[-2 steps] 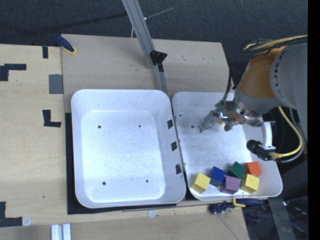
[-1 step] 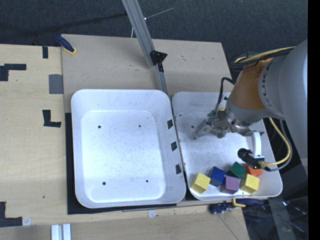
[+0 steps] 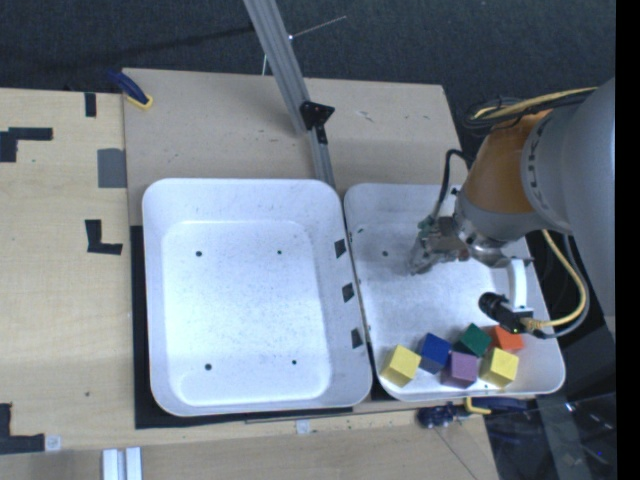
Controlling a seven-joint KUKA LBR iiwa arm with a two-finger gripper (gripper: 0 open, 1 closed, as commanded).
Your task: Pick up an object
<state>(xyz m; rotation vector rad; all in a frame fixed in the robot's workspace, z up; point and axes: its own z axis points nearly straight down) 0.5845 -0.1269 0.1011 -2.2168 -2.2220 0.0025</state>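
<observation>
Several small blocks lie in a cluster at the near edge of the right bin (image 3: 400,298): a yellow block (image 3: 402,364), a blue block (image 3: 434,351), a purple block (image 3: 463,367), a green block (image 3: 475,339), an orange block (image 3: 508,339) and a second yellow block (image 3: 501,366). My gripper (image 3: 428,252) hangs low over the bare middle of the right bin, well behind the blocks. Nothing shows between its fingers.
The left bin (image 3: 245,293) sits beside the right one, with black clips along the shared rim. A grey metal pole (image 3: 285,63) slants in from the top to the bins' far edge. Yellow cables loop at the arm's right side.
</observation>
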